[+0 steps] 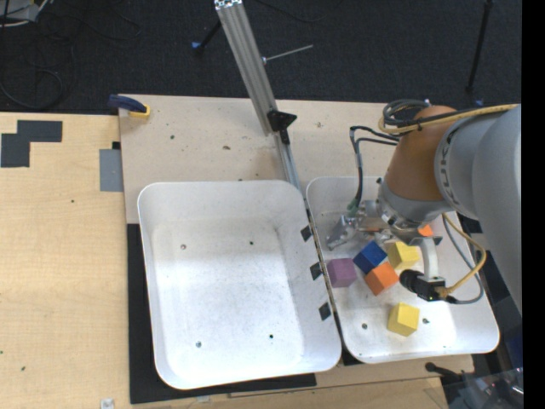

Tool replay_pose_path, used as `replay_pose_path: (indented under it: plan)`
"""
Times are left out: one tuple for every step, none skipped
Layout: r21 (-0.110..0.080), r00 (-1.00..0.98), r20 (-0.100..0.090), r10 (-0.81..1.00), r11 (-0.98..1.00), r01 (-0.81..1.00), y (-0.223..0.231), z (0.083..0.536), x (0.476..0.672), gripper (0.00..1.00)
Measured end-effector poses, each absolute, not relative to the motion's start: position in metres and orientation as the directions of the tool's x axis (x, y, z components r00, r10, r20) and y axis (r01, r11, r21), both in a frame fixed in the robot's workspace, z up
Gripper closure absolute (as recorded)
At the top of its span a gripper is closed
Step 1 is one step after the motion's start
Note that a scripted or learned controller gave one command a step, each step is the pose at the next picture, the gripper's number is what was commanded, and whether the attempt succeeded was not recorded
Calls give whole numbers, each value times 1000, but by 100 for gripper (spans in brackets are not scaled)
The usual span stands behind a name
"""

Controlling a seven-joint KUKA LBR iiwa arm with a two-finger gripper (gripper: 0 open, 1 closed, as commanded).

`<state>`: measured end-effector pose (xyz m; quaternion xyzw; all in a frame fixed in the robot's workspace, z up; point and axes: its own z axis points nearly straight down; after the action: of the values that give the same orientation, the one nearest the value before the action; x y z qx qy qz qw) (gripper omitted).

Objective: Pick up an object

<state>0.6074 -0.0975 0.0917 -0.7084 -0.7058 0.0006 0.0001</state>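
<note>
The arm (451, 164) reaches in from the right and hangs over the far part of the right bin (464, 341), with the gripper (351, 226) low at the bin's far left, close to the divider between the bins. Whether the tool is spread or pressed together cannot be told; the metal parts at its tip are too small and cluttered to read, and no object is visibly pinched. The candidate objects lie just near of the tool: a purple block (342, 272) nearest the divider, a blue block (370, 256) touching an orange block (382, 277), a yellow block (404, 254) partly under the wrist, and a second yellow block (404, 319) apart toward the near side. The left bin (162, 228) holds nothing. Risks, as judged: the blue and orange blocks touch, so a descent there may strike both and push them apart instead of seating one; a descent close to the divider may foul the bin wall; trailing cables (464, 275) at the wrist may drag across the blocks
</note>
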Motion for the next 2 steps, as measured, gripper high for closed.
replay_pose_path:
  plan:
    - [-2,11,1,1000,-11,1000,-99,102,607,100]
    - [2,5,-1,1000,-5,1000,-109,152,606,100]
